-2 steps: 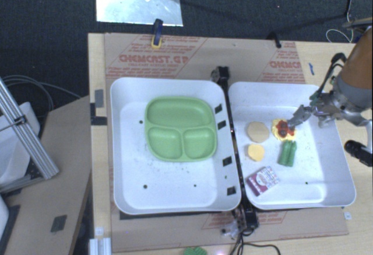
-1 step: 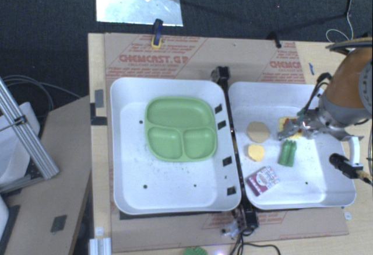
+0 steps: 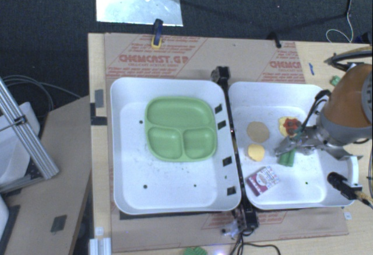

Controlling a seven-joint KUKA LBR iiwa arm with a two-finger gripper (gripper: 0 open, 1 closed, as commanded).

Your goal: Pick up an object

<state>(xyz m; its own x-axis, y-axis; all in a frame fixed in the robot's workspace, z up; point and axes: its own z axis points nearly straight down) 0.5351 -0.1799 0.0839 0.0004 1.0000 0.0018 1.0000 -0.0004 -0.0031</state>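
The right bin (image 3: 309, 189) holds several small items. A tan round piece (image 3: 257, 131) and a yellow piece (image 3: 256, 152) lie near its left wall. A red and yellow item (image 3: 288, 126) sits further right, and a red and white packet (image 3: 263, 180) lies near the front. My gripper (image 3: 287, 147) reaches in from the right, low over the bin's middle. A green object (image 3: 286, 159) lies right beneath its tip, partly covered by it. Whether the gripper touches the green object is not visible.
The left bin (image 3: 125, 189) holds a green divided plate (image 3: 179, 129). A black divider with clips (image 3: 227, 131) runs between the two bins. The orange-banded arm (image 3: 347, 105) covers the right bin's right side. Cables lie off the bench's far right corner.
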